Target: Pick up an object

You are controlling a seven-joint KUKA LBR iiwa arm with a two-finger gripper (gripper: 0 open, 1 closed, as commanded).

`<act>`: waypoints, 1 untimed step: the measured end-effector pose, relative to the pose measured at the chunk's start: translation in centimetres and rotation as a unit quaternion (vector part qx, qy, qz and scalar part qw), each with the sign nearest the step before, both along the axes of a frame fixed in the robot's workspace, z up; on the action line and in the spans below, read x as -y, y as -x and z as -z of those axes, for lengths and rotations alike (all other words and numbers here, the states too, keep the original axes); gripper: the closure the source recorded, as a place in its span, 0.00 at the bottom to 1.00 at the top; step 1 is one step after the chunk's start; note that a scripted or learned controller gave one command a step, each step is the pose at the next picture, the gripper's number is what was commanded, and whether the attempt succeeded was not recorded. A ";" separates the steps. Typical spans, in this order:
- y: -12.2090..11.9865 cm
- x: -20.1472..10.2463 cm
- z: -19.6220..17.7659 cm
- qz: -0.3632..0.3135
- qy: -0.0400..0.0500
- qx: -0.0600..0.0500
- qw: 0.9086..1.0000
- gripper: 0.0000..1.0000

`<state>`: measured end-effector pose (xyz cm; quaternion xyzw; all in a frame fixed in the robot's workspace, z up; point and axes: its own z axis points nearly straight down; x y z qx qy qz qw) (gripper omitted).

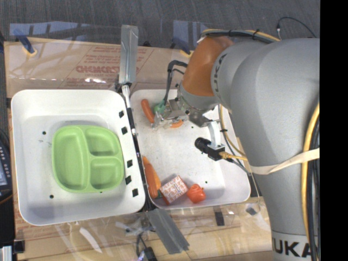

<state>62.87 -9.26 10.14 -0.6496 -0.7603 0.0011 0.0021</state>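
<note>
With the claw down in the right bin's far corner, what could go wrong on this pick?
1. The claw sits by a carrot lying near the bin wall; the wall may block a finger, giving a failed grasp.
2. Something orange lies beside the claw and could be nudged or pinched too.
3. The claw's state is hidden, so any hold is unconfirmed.

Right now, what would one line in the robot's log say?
arm: over right white bin | gripper: low at far-left corner, beside orange carrot-shaped toy | green divided plate: left bin
</note>
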 end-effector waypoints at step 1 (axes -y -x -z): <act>3.9 1.1 1.0 0.008 0.000 0.000 1.000 1.00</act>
